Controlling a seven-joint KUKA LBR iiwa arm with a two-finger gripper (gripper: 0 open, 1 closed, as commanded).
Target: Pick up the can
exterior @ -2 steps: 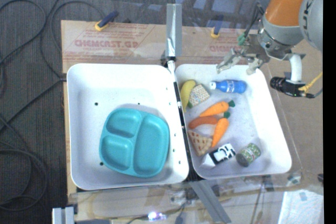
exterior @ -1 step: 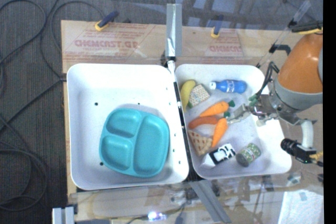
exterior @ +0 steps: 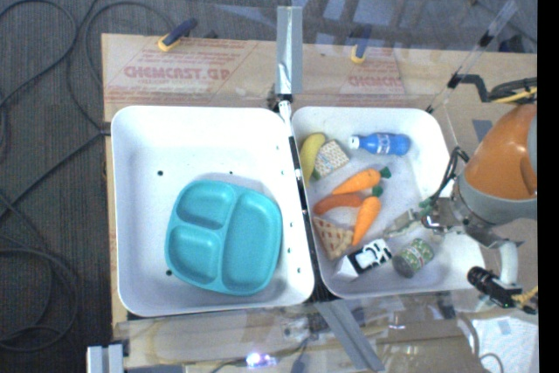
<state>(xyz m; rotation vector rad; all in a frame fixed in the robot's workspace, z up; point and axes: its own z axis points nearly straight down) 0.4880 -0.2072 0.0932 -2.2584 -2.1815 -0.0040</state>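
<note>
We judge step: approach. Claw hovers just above-right of can; claw state: cannot tell. Next: we centre over can, descend, grip.

**Can: on its side, right bin**

The can is small and cylindrical, with a greenish-grey mottled label and a pale end cap. It lies tipped over and skewed diagonally on the floor of the right bin, near the front edge, just beside a black-and-white toy on its left.
</note>
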